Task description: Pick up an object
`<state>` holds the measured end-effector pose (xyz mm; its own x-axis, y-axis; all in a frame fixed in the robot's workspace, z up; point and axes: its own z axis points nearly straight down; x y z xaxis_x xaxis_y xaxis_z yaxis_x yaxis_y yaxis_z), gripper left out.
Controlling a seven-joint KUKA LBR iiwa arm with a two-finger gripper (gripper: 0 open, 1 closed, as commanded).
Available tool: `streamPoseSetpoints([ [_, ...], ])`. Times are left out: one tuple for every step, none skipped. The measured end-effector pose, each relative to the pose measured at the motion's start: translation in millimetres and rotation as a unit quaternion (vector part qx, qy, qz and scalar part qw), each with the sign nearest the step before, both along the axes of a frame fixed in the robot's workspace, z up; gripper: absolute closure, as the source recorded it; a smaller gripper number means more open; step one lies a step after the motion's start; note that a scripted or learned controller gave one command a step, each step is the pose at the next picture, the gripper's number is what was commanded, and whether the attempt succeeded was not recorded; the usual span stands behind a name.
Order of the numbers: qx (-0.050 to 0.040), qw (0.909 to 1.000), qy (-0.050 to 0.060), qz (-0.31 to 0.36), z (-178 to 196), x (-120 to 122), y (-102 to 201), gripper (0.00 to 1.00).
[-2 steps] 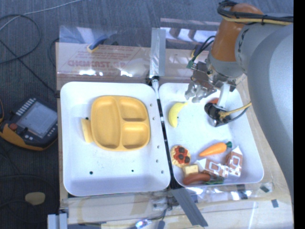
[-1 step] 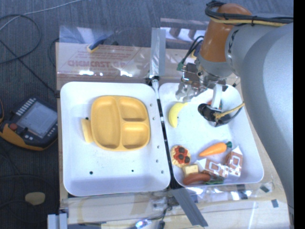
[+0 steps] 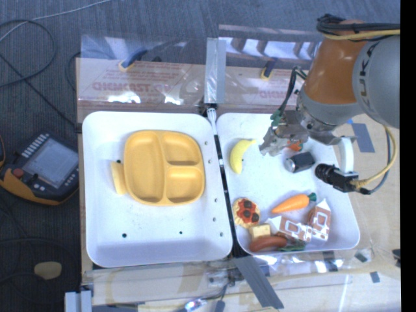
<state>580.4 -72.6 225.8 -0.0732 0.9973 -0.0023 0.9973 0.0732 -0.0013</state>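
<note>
2 white bins side by side. Arm (image 3: 354,64) reaches in from the right, orange band above the wrist, and hangs over the far part of the right bin (image 3: 348,236).

Gripper (image 3: 281,142) sits above bare bin floor, between the banana (image 3: 238,155) on its left and the can (image 3: 299,162) just to its right. Nothing visible between the fingers; can't tell from here if they're spread or pressed together, the wrist hides too much.

Right bin contents:
- banana near the left wall, mid-depth
- small dark can, lying down, close beside the gripper
- carrot (image 3: 292,203) nearer, tilted
- pizza slice (image 3: 246,210) at near left
- sausage (image 3: 266,243) and a cheese cube (image 3: 261,231) by the near wall
- red-and-white carton (image 3: 309,225) at near right, touching the carrot tip

Left bin (image 3: 101,239) holds a yellow divided plate (image 3: 162,166), 3 compartments, with a yellow strip (image 3: 117,177) along its left side.

Pendant (image 3: 40,168) on the floor, far left.
</note>
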Motion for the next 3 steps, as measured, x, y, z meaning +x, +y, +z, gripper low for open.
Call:
streamPoseSetpoints([
  [0.0005, 1.0000, 0.000, 0.000, -0.1, 0.0, 0.4, 0.00],
  [0.0011, 0.9999, 0.000, -0.011, -43.0, 63.3, 9.9, 0.00],
  [-0.0001, 1.0000, 0.000, -0.008, -42.2, 45.0, 18.6, 0.00],
])
